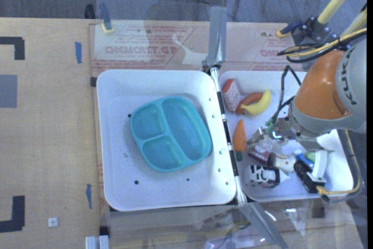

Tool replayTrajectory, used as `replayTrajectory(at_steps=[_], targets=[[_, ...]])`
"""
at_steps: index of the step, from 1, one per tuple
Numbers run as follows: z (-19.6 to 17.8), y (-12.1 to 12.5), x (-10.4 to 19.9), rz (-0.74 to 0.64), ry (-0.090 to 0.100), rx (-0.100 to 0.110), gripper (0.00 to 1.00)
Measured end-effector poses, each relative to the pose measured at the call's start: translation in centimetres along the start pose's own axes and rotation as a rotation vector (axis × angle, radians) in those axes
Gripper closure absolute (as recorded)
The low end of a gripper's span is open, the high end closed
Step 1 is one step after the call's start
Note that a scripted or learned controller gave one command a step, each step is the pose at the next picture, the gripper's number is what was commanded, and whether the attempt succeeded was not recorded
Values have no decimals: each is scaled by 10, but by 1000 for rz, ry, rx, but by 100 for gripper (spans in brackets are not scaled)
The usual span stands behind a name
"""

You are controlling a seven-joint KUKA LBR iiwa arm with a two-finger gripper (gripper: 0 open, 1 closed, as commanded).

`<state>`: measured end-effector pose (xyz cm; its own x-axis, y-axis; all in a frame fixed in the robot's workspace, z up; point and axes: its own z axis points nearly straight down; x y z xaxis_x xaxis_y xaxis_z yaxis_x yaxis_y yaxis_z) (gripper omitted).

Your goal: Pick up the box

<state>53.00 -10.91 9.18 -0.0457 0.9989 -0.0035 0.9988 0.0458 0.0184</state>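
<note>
The wooden bench [46, 143] carries two white bins side by side. The left bin [113, 183] and right bin [344, 181] touch near the bench's right edge.

1. The arm [344, 81] is seen reaching in from the right side of the camera view, grey in its upper part.
2. An orange band [317, 93] is carried just above the wrist.
3. The wrist is pointed downward and toward the left.
4. The tool [269, 140] is held low below the wrist.
5. How the tool's fingers are set cannot be made out.
</note>
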Motion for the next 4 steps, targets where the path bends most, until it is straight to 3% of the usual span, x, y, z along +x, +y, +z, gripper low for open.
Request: replayTrajectory(at_steps=[1, 2, 3, 4], targets=[[-12, 3, -2, 3, -3, -9, 100], [-12, 2, -2, 4, -4, -9, 0], [-1, -43, 14, -105, 0, -3, 0], [-93, -46, 62, 139, 2, 19, 0]])
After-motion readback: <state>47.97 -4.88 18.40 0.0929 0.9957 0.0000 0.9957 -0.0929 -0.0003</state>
